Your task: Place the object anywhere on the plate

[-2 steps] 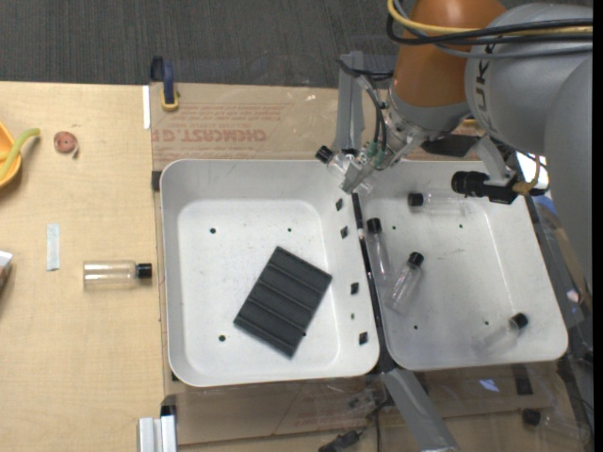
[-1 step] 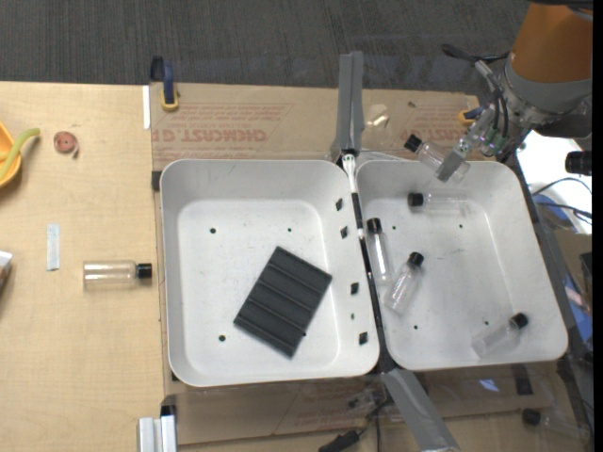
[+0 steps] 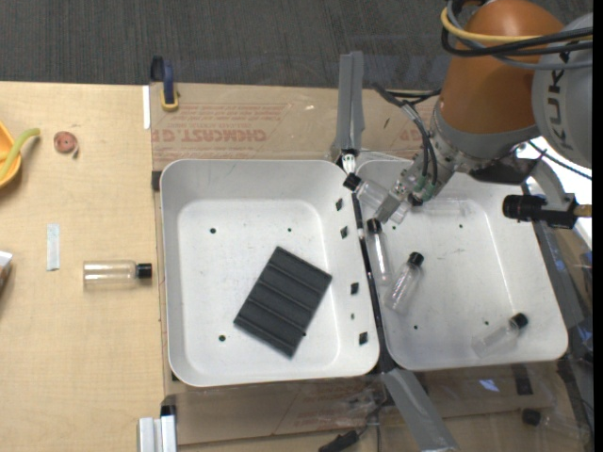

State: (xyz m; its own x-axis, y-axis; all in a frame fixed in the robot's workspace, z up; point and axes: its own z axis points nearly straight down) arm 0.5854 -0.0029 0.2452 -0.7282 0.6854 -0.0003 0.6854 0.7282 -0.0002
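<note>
**Grey plate waiting, gripper low over the vial bin**

Camera view. White plastic formed both containers. The left bin point(image 3: 179, 252) held one thing, the dark grey ribbed plate point(image 3: 283, 301), lying flat and turned at an angle, slightly toward 5 o'clock of the bin's centre. The right bin point(image 3: 542, 347) held the candidate objects, clear vials with black caps. The central vial point(image 3: 403, 281) lay near the middle. The corner vial point(image 3: 499, 334) lay at 5 o'clock. The wall-side vial point(image 3: 375, 245), hard to make out, seemed to lie against the dividing wall at 9 o'clock. The gripper point(image 3: 407, 196) hung at 11 o'clock of the right bin, just beside that wall. Glare and clear plastic around it made it impossible to tell whether it was open, closed or gripping anything. No vial lay on the plate, so the task appeared not yet done.

Risks, as judged. A smooth round vial could slip or roll away under a poor grasp. The raised wall between the bins could catch a vial carried too low. A vial released on the ribbed plate could roll off it.

On the bench at 9 o'clock of the left bin, well apart from it, lay a spare vial point(image 3: 113, 271).
</note>
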